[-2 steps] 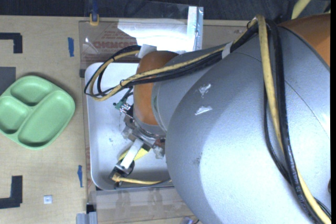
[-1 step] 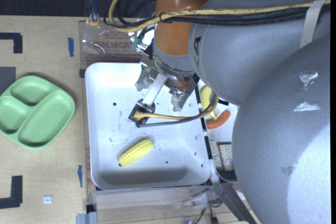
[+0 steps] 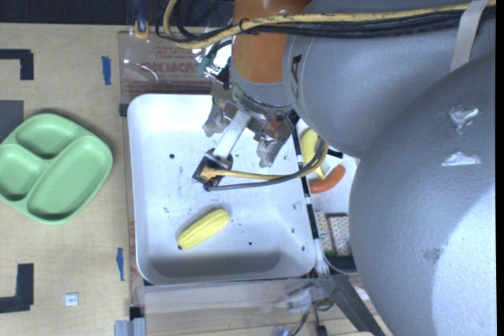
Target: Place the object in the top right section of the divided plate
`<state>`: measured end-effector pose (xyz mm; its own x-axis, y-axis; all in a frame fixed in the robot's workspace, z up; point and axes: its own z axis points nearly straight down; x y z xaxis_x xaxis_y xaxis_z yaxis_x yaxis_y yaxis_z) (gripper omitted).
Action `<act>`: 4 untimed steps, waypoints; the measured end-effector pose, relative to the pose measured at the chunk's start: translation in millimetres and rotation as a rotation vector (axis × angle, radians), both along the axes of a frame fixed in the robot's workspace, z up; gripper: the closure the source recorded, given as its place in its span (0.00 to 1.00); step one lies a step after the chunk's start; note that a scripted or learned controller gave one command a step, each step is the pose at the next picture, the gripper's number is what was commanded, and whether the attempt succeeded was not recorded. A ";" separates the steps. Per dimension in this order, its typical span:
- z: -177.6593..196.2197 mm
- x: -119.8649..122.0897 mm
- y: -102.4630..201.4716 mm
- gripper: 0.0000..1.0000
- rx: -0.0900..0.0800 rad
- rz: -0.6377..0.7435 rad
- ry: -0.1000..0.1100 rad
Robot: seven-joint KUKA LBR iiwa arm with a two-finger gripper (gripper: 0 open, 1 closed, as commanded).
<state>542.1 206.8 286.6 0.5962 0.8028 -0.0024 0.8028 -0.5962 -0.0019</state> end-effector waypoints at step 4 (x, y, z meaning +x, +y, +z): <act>-93.5 -63.5 -49.3 0.00 0.002 0.219 0.002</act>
